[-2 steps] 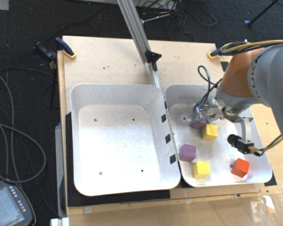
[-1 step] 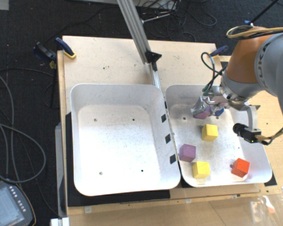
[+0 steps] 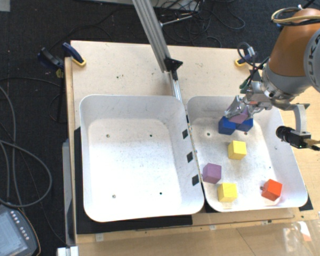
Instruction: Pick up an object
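My gripper (image 3: 241,110) hangs low over the back of the right bin (image 3: 288,159), reaching in from the right. Directly under it sits a blue block (image 3: 233,126) with a small mauve piece (image 3: 240,118) on top, right at the gripper's tip. The gripper covers part of both. Further forward in the same bin lie a yellow cube (image 3: 237,149), a purple cube (image 3: 212,172), a second yellow cube (image 3: 227,191) and an orange-red cube (image 3: 272,189).
The left bin (image 3: 96,116) lies beside the right one, sharing a raised middle rim (image 3: 189,143). A slanted metal pole (image 3: 152,25) comes down to the bins' back junction. Clamps (image 3: 74,55) sit at the bench's back corners.
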Motion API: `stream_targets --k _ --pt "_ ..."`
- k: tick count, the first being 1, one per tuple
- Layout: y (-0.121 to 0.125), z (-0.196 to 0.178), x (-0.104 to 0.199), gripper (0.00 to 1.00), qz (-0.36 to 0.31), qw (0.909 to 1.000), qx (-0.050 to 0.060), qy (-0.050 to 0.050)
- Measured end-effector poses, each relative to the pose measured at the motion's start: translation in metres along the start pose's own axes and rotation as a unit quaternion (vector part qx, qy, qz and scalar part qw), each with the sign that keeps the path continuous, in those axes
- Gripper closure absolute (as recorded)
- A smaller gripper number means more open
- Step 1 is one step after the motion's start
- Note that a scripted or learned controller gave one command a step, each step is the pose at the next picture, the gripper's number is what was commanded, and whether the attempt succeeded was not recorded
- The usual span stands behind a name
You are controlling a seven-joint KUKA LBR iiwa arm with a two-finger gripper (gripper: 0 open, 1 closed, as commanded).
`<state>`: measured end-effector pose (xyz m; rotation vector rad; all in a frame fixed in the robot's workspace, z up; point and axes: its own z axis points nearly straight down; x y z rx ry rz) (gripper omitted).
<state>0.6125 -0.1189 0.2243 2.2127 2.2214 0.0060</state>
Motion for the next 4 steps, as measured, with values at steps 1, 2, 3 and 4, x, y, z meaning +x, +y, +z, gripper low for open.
stream_targets --k 1,2,3,4 --pt "0.001 -0.002 0.000 1.00 0.001 1.0000 0.003 0.000" --pt "-0.011 0.003 0.058 1.00 -0.002 1.0000 0.005 0.002" --pt "-0.020 0.008 0.112 1.00 -0.002 1.0000 0.005 0.002" --pt "-0.022 -0.005 0.157 1.00 -0.002 1.0000 0.003 0.002"
